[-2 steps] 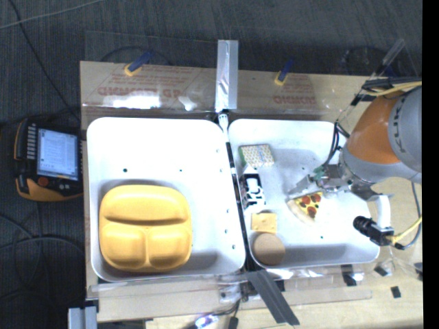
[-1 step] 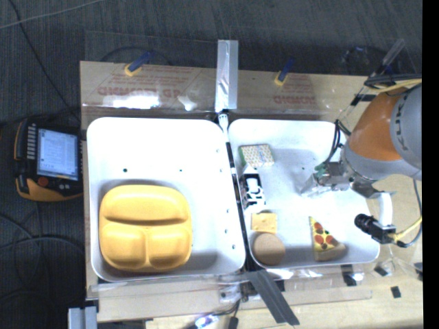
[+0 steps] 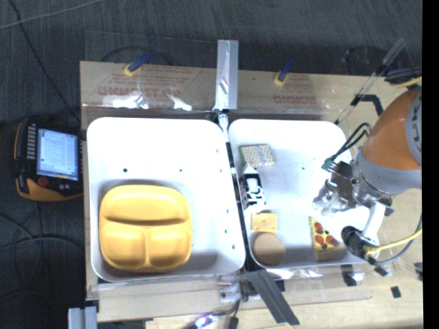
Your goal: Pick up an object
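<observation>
Yellow pizza-slice toy (image 3: 324,238) lying by right bin's (image 3: 302,130) front right corner, looking light, stiff, slippery; best pinching across its flat sides. Pincer (image 3: 334,199) hovering just above it, spread impossible to tell.

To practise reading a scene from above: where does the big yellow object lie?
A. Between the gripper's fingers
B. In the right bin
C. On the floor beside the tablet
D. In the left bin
D: the yellow object fills the lower part of the left bin, apart from the small things in the right bin.
</observation>
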{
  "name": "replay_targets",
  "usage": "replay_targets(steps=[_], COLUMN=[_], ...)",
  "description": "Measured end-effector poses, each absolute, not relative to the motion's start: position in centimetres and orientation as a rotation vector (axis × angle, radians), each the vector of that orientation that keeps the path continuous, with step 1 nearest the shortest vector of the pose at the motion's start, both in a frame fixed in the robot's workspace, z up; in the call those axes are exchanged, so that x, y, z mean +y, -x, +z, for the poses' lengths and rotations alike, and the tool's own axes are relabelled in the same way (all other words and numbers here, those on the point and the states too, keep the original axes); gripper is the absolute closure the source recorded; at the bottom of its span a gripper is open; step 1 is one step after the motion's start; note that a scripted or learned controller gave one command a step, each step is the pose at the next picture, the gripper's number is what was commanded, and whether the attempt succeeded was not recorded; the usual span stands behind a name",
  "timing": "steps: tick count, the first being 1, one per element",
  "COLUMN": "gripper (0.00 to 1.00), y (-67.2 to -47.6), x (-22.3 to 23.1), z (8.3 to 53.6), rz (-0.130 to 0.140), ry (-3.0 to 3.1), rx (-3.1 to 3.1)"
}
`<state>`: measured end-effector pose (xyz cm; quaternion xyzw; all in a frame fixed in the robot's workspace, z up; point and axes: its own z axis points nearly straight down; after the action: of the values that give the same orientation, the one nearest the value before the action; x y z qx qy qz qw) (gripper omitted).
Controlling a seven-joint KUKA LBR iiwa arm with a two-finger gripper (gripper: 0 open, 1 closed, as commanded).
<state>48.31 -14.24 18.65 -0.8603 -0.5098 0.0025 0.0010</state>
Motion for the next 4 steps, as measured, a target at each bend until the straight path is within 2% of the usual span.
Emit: replay_targets(steps=[1,2,3,4], gripper=[1.0,1.0,1.0,1.0], y=[-53.6,-53.4,-52.8,-49.5], x=[-12.2,-18.5,-11.9,-9.8], z=[13.1,23.0,22.0,19.0], rz=[0.009,0.007,0.006,0.01], ry=[2.592,2.423,2.638,2.798], rx=[-1.771,-2.001,-1.702,-1.424])
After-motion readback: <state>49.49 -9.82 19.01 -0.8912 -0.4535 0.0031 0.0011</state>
